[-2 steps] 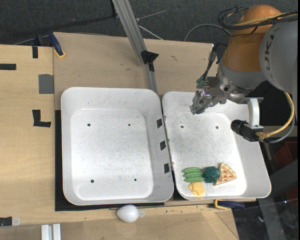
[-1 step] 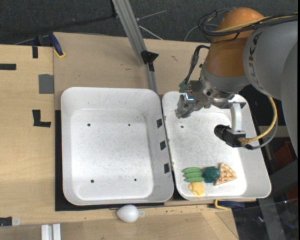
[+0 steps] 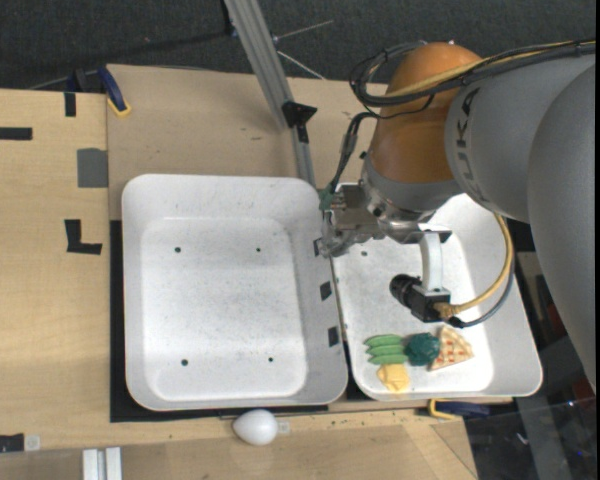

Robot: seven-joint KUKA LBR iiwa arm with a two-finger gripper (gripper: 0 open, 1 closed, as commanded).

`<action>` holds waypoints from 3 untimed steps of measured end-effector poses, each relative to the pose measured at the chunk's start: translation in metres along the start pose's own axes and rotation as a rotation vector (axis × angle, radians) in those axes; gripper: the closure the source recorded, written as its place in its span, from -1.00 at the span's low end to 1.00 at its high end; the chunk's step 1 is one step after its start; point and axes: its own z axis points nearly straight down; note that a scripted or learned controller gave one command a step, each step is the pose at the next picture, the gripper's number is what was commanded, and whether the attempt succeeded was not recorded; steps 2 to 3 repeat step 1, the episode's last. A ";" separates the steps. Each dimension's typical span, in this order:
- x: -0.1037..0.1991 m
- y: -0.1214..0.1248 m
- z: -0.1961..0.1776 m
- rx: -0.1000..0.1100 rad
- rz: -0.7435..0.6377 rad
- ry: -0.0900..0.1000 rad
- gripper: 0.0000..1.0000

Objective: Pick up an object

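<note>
Lying nearest the camera, a white egg-shaped object point(image 3: 256, 427) rests on the bench just outside the front rim of the left shallow white plastic bin point(image 3: 140, 268).

Next in: the front of the right shallow white plastic bin point(image 3: 515, 368) holds a small huddle of toy food, all touching or nearly so. Items noted: a green ribbed pea-pod toy point(image 3: 385, 346), a yellow corn-like toy point(image 3: 394, 376) just in front of it, a dark green leafy broccoli-like toy point(image 3: 421, 348), and an orange pizza-slice toy with red dots point(image 3: 451, 348) on the far right of the group.

Mid-bin: a black cylindrical fitting point(image 3: 417, 297) with a yellow cable hangs off the arm above the bin floor.

Further back: the two-finger metal gripper point(image 3: 332, 242) sits by the dividing rims of the two bins, toward the rear of the right bin. Whether it is released or clenched cannot be told from here; nothing is seen in it. Above it, the grey arm with its orange band point(image 3: 420, 118) fills the far right.

Judgement: the task appears to be at the approach step, with no object taken. The toys lie nearer the camera and to the right of the gripper, well apart from it. The next move likely calls for travel toward the front of the right bin, then a descent over one toy; the tight cluster may make a clean single grasp awkward.
</note>
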 end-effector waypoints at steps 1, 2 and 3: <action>0.056 -0.017 0.005 -0.001 -0.001 0.001 1.00; 0.056 -0.017 0.005 -0.001 -0.001 0.001 1.00; 0.056 -0.017 0.005 -0.001 -0.001 0.001 1.00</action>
